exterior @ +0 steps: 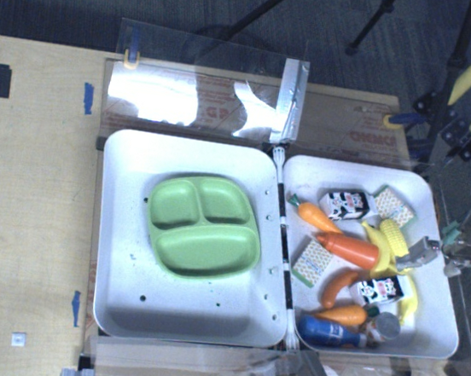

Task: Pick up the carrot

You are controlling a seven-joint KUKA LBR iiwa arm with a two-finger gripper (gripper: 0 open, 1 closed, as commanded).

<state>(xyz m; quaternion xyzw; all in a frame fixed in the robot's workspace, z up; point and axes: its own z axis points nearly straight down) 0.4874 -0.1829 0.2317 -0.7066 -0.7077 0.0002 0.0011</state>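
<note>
The carrot (318, 217) is a small orange cone with a green stub at its left end. It lies in the upper left of the right bin (433, 338), pointing down and to the right. A grey metal piece that looks like my gripper (423, 250) sits low at the bin's right side, over the yellow toys. It is well to the right of the carrot and not touching it. Only a small part of it shows.
The right bin is crowded: a red-orange sausage (350, 248), two cow-print cartons (345, 203), two waffle pieces (313, 262), yellow corn (392, 238), a banana (408, 302), orange pieces (339, 283) and a blue bottle (328, 331). The left bin (117, 236) holds a green divided plate (205, 226).
</note>
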